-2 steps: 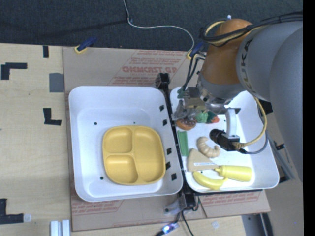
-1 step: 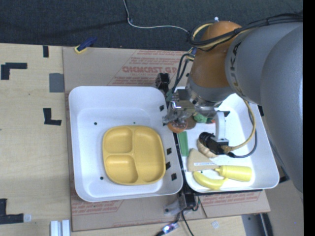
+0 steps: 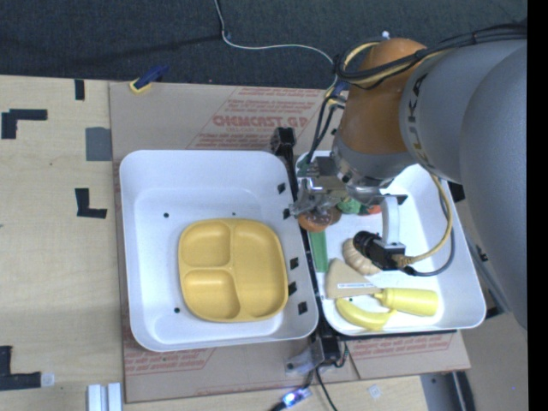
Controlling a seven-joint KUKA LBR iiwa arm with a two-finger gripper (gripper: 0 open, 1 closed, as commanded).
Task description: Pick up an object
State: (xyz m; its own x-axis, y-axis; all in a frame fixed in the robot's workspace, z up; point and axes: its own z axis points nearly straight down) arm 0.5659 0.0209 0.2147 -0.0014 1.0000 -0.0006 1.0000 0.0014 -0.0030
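My gripper (image 3: 312, 205) hangs over the left side of the right bin (image 3: 462, 268), close to the wall between the two bins. A small round brown-orange object (image 3: 316, 222) lies right under its tip, touching or nearly touching it. A green stick-like piece (image 3: 318, 252) lies just in front of that. Further in the right bin are a cream curved piece (image 3: 358, 257), a tan block (image 3: 339, 276), a yellow banana (image 3: 363, 317) and a yellow handle-shaped object (image 3: 413, 299). The arm's body hides the back of this bin.
The left bin (image 3: 150, 229) holds a yellow divided plate (image 3: 232, 269). A black clamp (image 3: 283, 140) sits at the bins' shared back corner. A cable (image 3: 441, 238) loops from the wrist over the right bin. Cardboard lies beneath both bins.
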